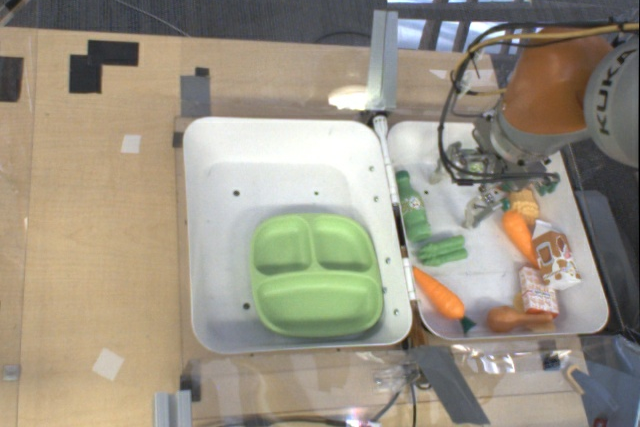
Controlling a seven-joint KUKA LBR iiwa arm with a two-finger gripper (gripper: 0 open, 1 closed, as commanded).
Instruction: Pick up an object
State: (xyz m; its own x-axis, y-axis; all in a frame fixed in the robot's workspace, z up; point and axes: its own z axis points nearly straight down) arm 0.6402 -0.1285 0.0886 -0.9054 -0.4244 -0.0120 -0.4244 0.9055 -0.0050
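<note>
Orange, and lying nearest the tool, a carrot (517, 235) looks the likeliest thing to be picked; it rests on the floor of the right bin (592, 315), slanting toward that bin's near right corner. Just beyond the carrot's upper end hangs the gripper (487, 207), low over the bin floor. Its metal fingers (480, 212) point down and appear spread a little with nothing between them, though at this size the gap is hard to judge. They seem close beside the carrot's top without clearly touching it.

The step in hand reads as the approach: the tool is down among the objects but has nothing in its grasp. The next move would call for centring the fingers across the carrot's width, sinking to the bin floor, then closing and lifting straight up.

Outward from the carrot, a white and red packet (556, 255) lies just to its right, touching or nearly so (a crowded spot, so a stray nudge is possible). A small red carton (536, 295) and a brown piece (515, 319) sit nearer the front wall. A second carrot (438, 293) and a green bottle (412, 206) lie toward the left bin (215, 150), which carries a green divided tray (317, 273). Both bins stand on the wooden counter (90, 235).
</note>
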